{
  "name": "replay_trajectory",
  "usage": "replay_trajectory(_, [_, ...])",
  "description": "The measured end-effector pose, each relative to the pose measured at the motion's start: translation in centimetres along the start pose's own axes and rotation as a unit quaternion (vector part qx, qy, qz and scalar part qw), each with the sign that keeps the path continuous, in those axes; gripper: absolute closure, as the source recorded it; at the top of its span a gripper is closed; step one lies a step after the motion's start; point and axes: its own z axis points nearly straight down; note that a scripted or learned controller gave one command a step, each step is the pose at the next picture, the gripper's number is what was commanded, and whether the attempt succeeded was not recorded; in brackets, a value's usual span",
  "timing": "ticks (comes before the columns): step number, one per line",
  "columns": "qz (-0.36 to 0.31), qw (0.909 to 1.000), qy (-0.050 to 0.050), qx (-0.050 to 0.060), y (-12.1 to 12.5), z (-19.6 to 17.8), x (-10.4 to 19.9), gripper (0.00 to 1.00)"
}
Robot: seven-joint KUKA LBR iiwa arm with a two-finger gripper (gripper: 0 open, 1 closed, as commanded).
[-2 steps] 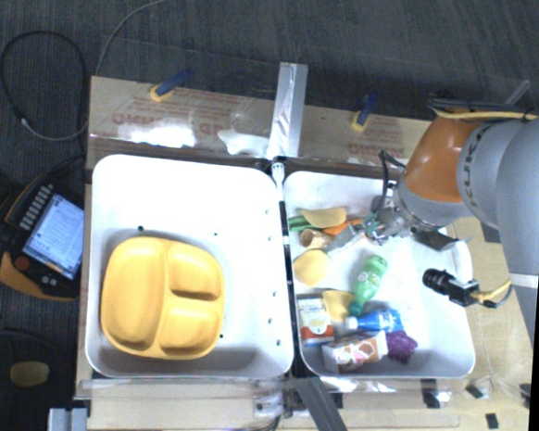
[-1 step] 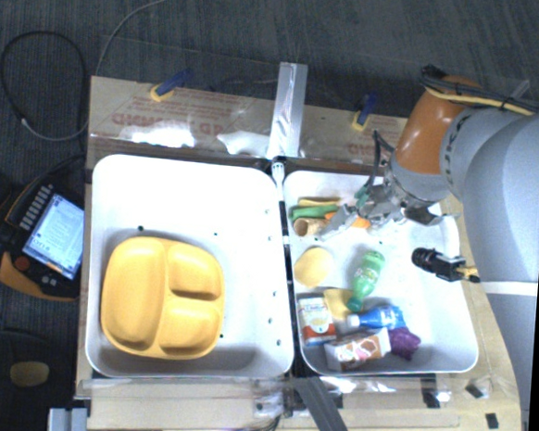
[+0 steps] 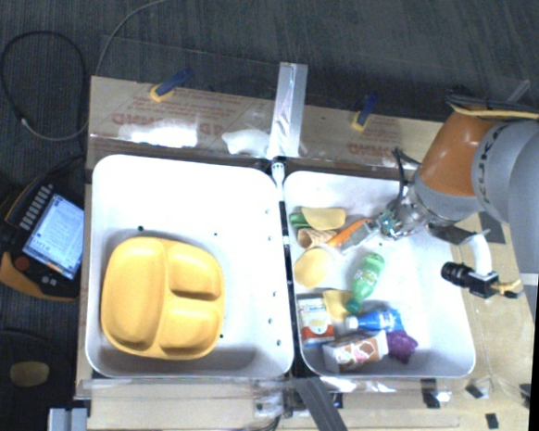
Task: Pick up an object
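Observation:
My gripper hangs low over the back of the right bin, at the end of the grey arm with its orange band. Just to its left lies an orange carrot-like piece, close to the gripper tip; I cannot tell if they touch. A green bottle lies below and left of the gripper. Further left sit a tan flat piece and a pale yellow round item. Toward the bin's front lie a blue bottle, a purple item and a red-and-white packet.
The left bin holds a yellow divided plate. A black fitting sticks out from the arm over the right bin's right side. A handheld screen unit lies on the floor at the left. Blue clamps grip the back board.

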Motion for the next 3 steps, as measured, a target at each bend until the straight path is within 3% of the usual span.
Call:
replay_trajectory(1, [0.020,0.9998,0.002,0.003,3.2,-5.6,6.3,0.00])
replay_trajectory(2, [-0.025,0.9997,0.000,-0.002,0.6,-0.1,2.3,0.00])
replay_trajectory(3, [-0.025,0.9997,0.001,-0.004,0.7,-1.1,2.4,1.00])
